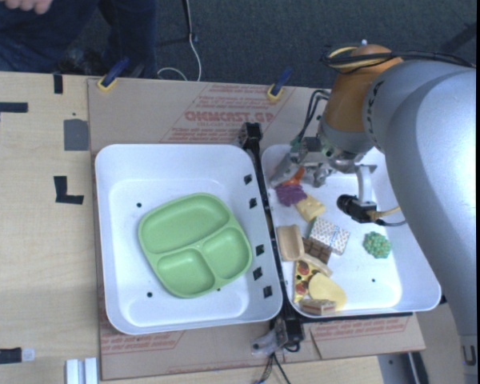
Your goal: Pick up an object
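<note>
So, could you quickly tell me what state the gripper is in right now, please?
Gripper: low in the right bin, above the purple toy; open or closed cannot be told.

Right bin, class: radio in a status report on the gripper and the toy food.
Gripper low over right bin's far-left corner, beside purple toy. Nothing visibly held. Other toy food crowded close along the divider. Green divided plate in left bin.

Two shallow white plastic bins (pixel 112 214) (pixel 400 282) are counted, one green three-compartment plate (pixel 194 244), and roughly eight small toy foods (pixel 316 250), among them one purple bunch (pixel 289 193) and one green broccoli (pixel 377 244).
</note>
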Motion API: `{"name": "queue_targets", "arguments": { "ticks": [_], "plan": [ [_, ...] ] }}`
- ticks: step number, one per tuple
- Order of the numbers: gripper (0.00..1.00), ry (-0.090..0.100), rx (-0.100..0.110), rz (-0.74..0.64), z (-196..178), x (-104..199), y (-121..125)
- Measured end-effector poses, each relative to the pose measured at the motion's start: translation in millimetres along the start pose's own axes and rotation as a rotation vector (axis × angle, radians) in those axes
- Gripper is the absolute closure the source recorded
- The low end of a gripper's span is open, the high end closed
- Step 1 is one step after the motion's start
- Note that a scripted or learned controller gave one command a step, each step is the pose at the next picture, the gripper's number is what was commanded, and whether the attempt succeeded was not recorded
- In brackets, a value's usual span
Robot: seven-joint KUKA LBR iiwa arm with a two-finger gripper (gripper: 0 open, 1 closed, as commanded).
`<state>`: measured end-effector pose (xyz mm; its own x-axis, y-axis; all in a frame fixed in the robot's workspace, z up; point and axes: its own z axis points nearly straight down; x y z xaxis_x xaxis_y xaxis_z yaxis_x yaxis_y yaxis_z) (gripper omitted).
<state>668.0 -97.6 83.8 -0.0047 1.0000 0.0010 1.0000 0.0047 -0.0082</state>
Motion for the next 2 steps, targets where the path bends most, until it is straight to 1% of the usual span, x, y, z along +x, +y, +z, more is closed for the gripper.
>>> {"name": "queue_targets", "arguments": {
  "ticks": [1,2],
  "plan": [
    [0.0,-0.002,-0.005,0.004,0,0,-16],
    [0.0,-0.002,-0.005,0.005,0,3,-31]
  ]
}}
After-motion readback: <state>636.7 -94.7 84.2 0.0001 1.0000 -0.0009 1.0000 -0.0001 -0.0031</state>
